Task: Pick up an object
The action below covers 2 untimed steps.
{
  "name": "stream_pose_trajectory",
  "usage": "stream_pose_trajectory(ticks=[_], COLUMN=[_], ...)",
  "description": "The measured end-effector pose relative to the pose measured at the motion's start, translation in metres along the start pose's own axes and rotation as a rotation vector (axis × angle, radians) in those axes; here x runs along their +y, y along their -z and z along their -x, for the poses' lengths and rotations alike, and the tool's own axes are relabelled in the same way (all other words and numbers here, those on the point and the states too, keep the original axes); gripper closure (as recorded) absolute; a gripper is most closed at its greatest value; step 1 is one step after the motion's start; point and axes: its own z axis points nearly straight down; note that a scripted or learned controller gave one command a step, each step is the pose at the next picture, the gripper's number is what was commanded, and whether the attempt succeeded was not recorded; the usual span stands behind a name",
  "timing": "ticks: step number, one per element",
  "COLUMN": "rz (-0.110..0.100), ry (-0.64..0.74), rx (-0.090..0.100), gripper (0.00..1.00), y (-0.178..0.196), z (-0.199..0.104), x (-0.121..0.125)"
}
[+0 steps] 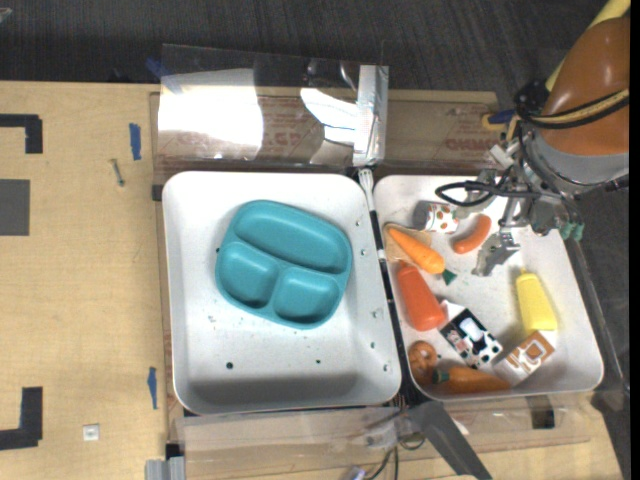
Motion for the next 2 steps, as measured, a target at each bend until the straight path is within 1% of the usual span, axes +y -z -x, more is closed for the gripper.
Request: stream_pose_trajectory(ticks=[1,2], rz=[0.001,-0.002], ry=[-0.037,0.023], rx=[0.008,-0.008], gripper=[0.0,0.0], y=[-0.083,-0.138], z=[-0.09,-0.043], x=[-0.02,0.007])
